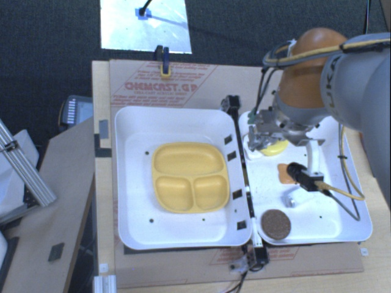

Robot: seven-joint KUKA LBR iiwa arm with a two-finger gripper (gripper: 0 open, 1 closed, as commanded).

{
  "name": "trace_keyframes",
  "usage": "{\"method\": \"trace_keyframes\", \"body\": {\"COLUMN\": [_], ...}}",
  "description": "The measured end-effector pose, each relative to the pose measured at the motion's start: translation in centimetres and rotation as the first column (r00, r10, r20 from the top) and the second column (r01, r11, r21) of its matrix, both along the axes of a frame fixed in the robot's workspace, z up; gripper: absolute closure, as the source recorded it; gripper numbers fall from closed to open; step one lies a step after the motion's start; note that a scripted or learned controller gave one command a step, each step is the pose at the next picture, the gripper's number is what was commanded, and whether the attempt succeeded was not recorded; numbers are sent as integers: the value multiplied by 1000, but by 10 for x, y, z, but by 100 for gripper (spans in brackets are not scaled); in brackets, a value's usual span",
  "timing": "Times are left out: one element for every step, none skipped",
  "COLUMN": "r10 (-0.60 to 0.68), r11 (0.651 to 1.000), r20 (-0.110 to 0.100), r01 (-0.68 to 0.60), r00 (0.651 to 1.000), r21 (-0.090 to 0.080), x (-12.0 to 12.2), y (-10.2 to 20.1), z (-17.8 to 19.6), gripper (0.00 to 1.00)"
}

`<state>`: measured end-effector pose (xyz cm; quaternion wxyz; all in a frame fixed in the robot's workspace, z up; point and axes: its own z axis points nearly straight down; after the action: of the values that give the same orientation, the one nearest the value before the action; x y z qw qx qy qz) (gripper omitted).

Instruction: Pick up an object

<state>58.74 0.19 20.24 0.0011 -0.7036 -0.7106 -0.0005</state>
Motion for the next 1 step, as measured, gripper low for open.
{"method": "trace_keyframes", "body": {"r10": [0], "r11": [1000], "r20": [2], "r01": [0], "r00": [1000], "r21": [0], "x": [-17], "y": [47], "z": [15], "gripper": [100]}}
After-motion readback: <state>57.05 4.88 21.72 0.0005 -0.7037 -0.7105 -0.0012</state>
